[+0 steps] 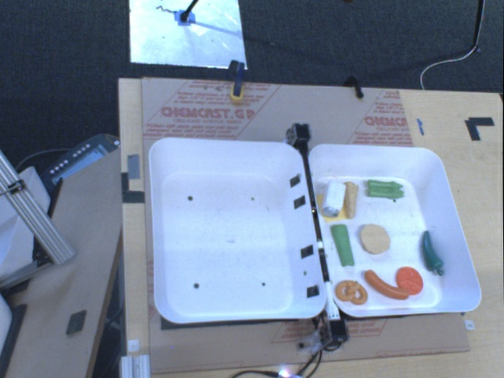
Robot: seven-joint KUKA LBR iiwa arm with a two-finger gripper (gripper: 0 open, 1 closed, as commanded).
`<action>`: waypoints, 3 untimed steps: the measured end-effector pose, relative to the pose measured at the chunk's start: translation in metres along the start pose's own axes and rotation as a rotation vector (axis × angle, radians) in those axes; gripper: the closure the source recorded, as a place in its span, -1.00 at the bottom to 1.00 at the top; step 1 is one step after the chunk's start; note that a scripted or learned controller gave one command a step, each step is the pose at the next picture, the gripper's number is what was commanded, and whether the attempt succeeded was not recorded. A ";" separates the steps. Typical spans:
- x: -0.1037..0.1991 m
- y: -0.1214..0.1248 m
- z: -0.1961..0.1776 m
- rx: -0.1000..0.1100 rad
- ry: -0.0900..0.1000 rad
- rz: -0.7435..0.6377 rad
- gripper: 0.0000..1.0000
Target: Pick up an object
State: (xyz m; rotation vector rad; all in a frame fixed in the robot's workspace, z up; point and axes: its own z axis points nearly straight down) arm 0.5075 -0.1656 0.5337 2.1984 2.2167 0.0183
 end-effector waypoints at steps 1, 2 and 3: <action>-0.005 -0.021 -0.002 0.018 0.004 0.007 1.00; -0.017 -0.016 0.051 0.023 0.005 0.008 1.00; -0.041 -0.010 0.117 0.024 0.005 0.009 1.00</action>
